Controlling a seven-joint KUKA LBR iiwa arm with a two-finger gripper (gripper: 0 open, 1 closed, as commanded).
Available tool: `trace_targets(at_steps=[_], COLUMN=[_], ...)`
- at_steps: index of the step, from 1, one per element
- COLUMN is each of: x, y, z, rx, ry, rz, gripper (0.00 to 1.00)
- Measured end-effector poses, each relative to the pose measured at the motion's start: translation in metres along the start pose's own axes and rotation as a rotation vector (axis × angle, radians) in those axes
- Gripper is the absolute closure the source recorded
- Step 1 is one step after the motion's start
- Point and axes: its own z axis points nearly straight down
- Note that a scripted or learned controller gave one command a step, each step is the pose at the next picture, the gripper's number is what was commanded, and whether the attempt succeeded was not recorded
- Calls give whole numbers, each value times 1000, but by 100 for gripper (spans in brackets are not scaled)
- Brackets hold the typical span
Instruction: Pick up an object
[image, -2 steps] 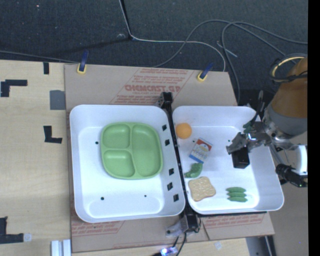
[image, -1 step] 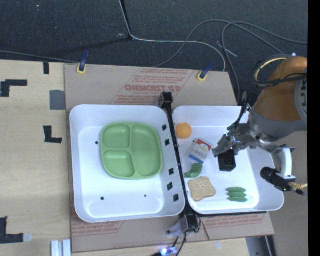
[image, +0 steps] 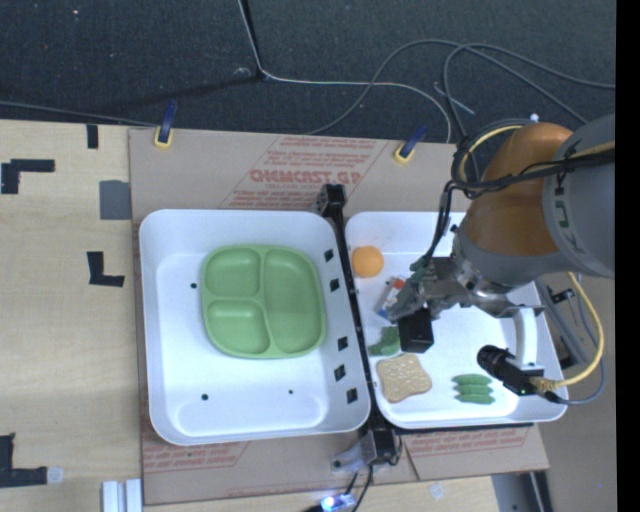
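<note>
The orange ball (image: 367, 261) lies in the right bin (image: 440, 420), near its left wall; the end effector (image: 412, 325) hangs low nearby, above a green piece (image: 386, 343) and toast slice (image: 403, 378); its grip state cannot be told.

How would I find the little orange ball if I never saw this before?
Look at the right white bin, on the side next to the green divided plate. Near its top left corner sits the orange ball. It is the only round orange thing; the toast-like piece and green pods lie lower down.
</note>
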Motion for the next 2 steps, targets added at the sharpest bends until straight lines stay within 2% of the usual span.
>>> trace_targets(at_steps=[1, 2], x=[59, 111], y=[-10, -8], z=[-4, 7], rx=[0, 1], ry=[0, -1], rz=[-2, -1], gripper=[100, 100])
